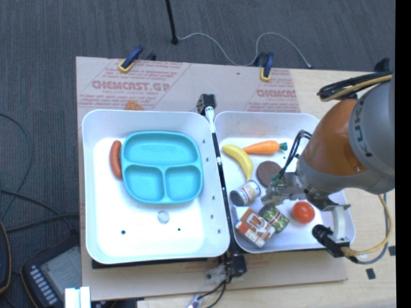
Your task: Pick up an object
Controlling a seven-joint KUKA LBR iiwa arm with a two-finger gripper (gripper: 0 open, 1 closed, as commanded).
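Observation:
The right bin (307, 122) holds a yellow banana (239, 160), an orange carrot (262, 147), a brown disc (266, 171), a small tin can (246, 192) lying on its side, a printed carton (260, 225) and a red tomato (303, 212). My gripper (278, 195) hangs low over the middle of this bin, between the can, the carton and the tomato, just below the brown disc. The wrist hides its tips and part of the carton.
The left bin (103, 236) holds a blue divided plate (161, 167) and a red sausage (115, 158) beside it. A black divider rail (217, 162) runs between the bins. The orange-banded arm (337, 149) covers the right bin's right side.

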